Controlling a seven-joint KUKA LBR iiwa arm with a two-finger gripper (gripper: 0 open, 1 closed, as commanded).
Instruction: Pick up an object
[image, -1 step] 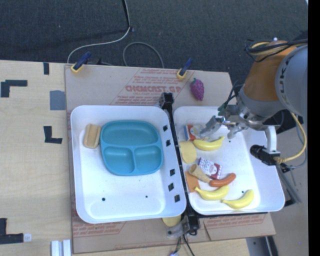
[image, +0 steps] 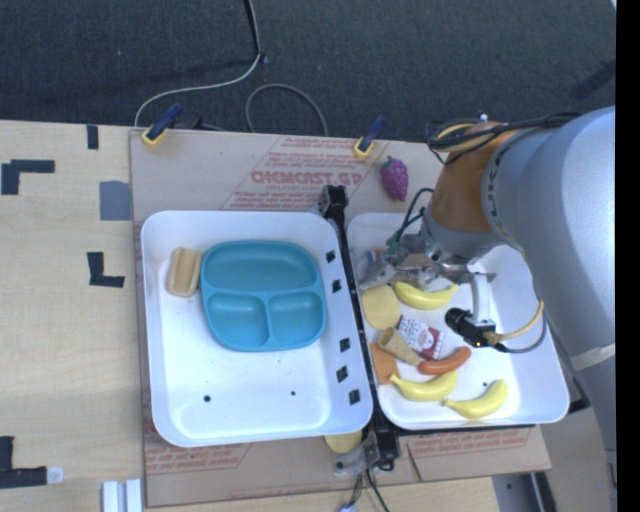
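We saw the tool low in the right bin, over a banana; we could not tell its state. Nothing looked lifted: hot dog and two other bananas lay on the bin floor. The grasp seemingly remained undone.

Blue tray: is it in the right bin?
No. The blue tray lies in the left bin, beside a tan bread piece; the right bin holds bananas and other food.
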